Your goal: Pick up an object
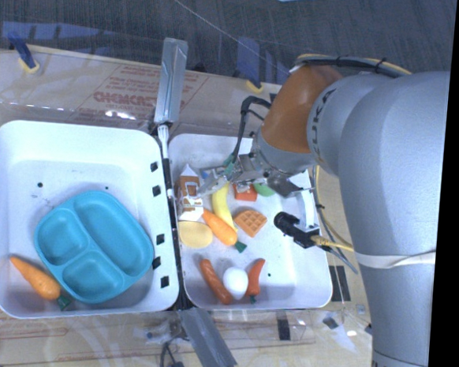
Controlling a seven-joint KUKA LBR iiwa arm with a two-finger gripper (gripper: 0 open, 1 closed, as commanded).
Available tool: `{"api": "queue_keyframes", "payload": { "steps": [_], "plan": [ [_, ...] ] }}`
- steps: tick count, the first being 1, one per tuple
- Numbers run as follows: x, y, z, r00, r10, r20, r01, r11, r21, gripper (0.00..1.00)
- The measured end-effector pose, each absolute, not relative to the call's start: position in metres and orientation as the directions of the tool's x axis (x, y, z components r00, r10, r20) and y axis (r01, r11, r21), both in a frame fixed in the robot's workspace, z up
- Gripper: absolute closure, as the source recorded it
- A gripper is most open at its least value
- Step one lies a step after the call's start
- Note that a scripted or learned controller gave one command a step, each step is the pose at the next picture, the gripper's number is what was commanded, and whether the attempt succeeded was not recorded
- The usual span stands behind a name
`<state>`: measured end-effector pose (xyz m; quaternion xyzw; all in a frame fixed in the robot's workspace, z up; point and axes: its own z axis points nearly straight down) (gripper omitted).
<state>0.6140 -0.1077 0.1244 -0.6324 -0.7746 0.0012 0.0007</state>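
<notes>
My gripper [230, 172] hangs low over the back of the right bin [317, 282], below the arm's orange band. Just under it lie a yellow banana [221, 203], a small red block [245, 193] and a green piece [263, 189]. Left of the banana stands a small brown and white box [189, 193]. Nearer the front are an orange carrot [220, 228], a waffle [250, 221], a pale potato [195, 235], a white egg [235, 280], a red chili [255, 276] and a reddish sausage [213, 282]. I see nothing held in the gripper.
The left bin [27, 147] holds a blue divided plate [94, 245] and another carrot [36, 277] at its front left corner. A black fitting [293, 227] on a cable hangs over the right bin's right side. A grey divider bar [170, 87] runs between the bins.
</notes>
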Motion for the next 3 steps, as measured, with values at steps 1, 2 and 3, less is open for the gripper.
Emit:
{"api": "queue_keyframes", "payload": {
  "steps": [1,2,3],
  "plan": [
    [0.600,-0.130,0.117,-0.282,0.959,0.002,0.959,0.282,-0.003,0.00],
    [0.587,-0.121,0.109,-0.513,0.857,-0.040,0.857,0.515,0.027,0.00],
    [0.586,-0.116,0.118,-0.523,0.852,-0.028,0.852,0.523,0.020,1.00]
  ]
}}
